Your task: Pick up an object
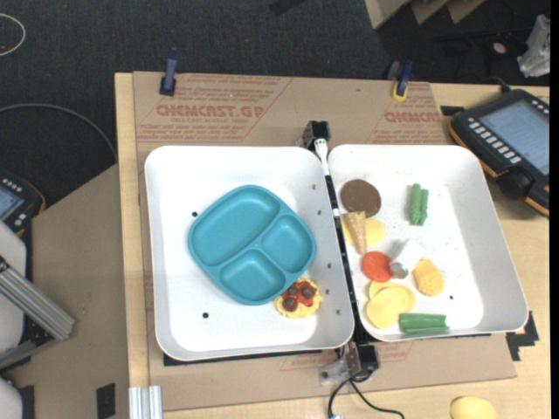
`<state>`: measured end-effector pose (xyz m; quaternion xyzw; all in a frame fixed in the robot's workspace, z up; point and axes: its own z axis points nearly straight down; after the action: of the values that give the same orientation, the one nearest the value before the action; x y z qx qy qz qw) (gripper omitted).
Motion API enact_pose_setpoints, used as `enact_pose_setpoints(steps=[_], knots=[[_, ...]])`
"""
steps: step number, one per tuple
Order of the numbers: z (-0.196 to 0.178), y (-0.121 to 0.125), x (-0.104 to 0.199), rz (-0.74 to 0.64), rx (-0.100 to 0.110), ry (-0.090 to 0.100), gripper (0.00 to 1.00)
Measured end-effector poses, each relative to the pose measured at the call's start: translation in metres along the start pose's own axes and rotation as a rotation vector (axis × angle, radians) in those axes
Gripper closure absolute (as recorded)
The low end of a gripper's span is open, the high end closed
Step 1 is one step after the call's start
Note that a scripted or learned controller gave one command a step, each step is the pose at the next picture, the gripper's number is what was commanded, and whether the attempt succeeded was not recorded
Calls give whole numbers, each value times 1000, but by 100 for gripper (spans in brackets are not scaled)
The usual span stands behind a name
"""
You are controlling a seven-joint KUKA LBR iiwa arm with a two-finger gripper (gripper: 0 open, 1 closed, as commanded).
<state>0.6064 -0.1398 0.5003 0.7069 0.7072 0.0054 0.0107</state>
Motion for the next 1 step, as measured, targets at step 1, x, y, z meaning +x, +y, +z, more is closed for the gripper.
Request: enact_pose_setpoints(steps=[1], knots=[[103, -40, -36, 6, 33, 9, 100]])
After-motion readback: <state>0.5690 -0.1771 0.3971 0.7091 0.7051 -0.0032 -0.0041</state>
